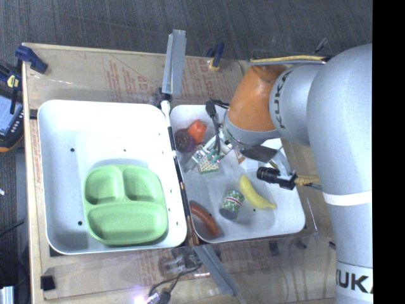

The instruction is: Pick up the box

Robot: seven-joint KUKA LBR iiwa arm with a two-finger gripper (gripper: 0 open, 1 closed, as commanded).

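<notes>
The box [207, 164] is small, with a green and white pattern, and lies in the upper left part of the right bin [291, 223]. My gripper [211, 152] reaches down from the orange-banded wrist [253, 103] and its tip sits right at the box's upper edge, touching or nearly touching it. The grey arm covers the bin's upper right part. Whether the box is gripped cannot be made out.
Around the box lie an orange-red object [198, 130], a dark purple round thing [184, 140], a banana [256, 194], a can [232, 203] and a red-brown sausage [204, 218]. The left bin [63, 125] holds a green divided tray [125, 204]. The bins' shared wall [177, 170] runs just left of the box.
</notes>
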